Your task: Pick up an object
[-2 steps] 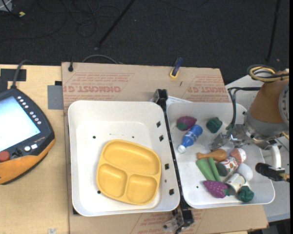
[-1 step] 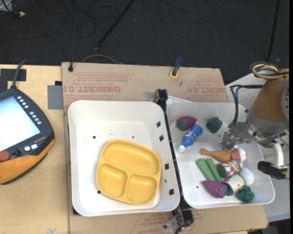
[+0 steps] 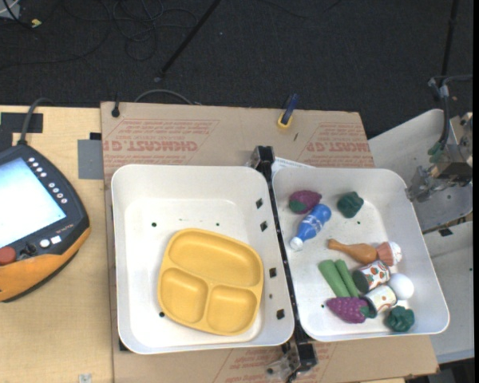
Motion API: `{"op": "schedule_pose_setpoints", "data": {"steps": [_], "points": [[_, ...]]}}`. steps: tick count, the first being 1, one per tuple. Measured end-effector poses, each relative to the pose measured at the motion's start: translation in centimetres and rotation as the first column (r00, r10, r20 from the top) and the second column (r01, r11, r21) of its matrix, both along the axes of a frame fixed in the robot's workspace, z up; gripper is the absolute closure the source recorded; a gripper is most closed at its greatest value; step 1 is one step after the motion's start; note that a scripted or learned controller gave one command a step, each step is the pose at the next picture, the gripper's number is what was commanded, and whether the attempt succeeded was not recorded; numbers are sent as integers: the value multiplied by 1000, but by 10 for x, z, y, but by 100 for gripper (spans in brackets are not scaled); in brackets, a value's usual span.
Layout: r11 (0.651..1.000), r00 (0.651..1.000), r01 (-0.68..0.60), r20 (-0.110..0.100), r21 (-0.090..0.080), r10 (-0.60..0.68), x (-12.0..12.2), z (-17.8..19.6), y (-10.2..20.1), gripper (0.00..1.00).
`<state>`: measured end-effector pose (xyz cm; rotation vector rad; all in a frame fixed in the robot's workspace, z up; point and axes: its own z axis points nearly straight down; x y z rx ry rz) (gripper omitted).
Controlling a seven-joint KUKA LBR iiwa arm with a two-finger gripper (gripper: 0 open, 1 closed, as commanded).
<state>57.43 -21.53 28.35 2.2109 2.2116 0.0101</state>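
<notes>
Bottle in right bin looks light, rigid, slippery; we'd grip mid-body; jaws' state we cannot tell.

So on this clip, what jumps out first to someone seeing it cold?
The big yellow plastic divided tray lying in the left white bin grabs the eye first. Next, the jumble of small toy foods in the right white bin, notably a blue plastic bottle and a purple grape bunch.
</notes>
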Motion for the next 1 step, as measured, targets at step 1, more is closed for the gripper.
{"op": "schedule_pose_setpoints", "data": {"steps": [1], "points": [[1000,1000,-1,0,0,1,13,126,1,100]]}}
